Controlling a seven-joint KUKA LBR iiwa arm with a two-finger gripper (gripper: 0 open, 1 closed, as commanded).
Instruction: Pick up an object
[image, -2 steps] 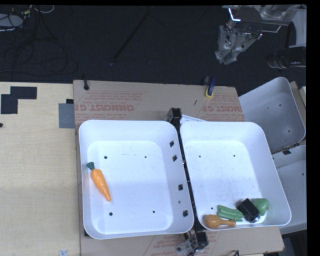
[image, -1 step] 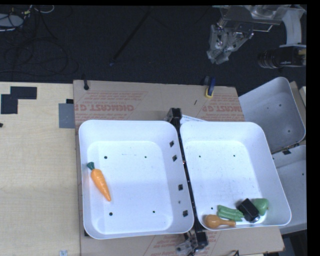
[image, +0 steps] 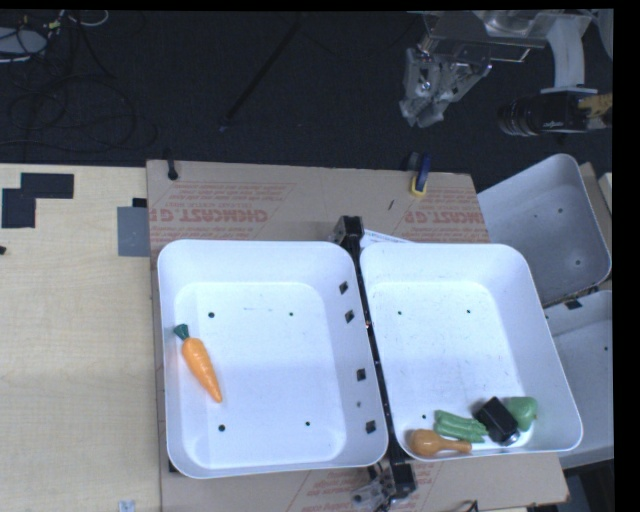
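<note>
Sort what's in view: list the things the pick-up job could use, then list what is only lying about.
For the job:
claw, raised above the bins
carrot, left bin
green vegetable, right bin
black block, right bin
orange gourd, right bin
green piece, right bin

Lying about:
blue and yellow clip on the cardboard
cables

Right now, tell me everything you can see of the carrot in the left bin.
The carrot is a small toy, plastic by its look, with a smooth orange body and a short dark green stub for a top. It lies flat on the floor of the left bin, close to that bin's left wall, with the green end toward the far side of the bench and the tapered tip slanting toward the near right. Nothing else touches it. The gripper hangs well away, beyond the bins.
</note>
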